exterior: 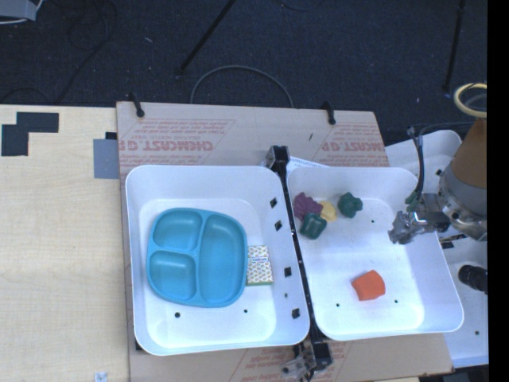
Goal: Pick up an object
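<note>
Pale wooden counter [56, 237], two white bins. You have the gripper [400, 233] at the right bin's [433, 313] right wall, approach step; finger state cannot be told. Orange block [369, 285] lies lower centre: next, move over it and descend.

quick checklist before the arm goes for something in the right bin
1. Gripper free of any object: ok, nothing shows between its fingers.
2. Finger opening wide enough: cannot tell.
3. An isolated target: ok, the orange block lies alone on the floor of the right bin.
4. Cluster separable: not ok, the purple piece, yellow piece and two green pieces crowd together.
5. Gripper above the right bin: ok, near its right wall.
</note>
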You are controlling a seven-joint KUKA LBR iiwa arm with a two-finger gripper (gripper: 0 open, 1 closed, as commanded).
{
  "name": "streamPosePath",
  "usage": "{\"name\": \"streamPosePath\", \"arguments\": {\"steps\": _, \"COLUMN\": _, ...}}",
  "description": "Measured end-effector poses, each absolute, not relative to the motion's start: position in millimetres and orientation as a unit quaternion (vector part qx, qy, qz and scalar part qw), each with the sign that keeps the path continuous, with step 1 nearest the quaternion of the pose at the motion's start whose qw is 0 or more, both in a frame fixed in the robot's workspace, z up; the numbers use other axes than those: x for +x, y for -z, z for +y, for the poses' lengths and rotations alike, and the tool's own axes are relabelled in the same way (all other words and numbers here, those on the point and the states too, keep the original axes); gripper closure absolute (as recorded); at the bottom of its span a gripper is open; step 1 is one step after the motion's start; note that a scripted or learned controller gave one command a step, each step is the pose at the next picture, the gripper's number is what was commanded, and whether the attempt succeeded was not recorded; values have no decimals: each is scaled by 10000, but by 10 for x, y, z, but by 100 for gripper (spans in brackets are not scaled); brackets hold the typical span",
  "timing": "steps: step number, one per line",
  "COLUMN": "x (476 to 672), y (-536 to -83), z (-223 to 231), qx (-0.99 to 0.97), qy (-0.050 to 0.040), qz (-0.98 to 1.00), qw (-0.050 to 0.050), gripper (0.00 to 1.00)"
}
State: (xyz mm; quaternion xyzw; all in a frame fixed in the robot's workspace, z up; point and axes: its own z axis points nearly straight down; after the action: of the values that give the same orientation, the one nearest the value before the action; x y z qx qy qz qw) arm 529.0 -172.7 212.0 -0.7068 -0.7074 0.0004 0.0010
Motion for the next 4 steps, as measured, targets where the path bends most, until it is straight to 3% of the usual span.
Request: {"name": "streamPosePath", "arguments": {"steps": 4, "x": 5635, "y": -2240, "z": 296, "qx": -7058, "qy": -5, "qz": -7084, "qw": 15, "gripper": 100}}
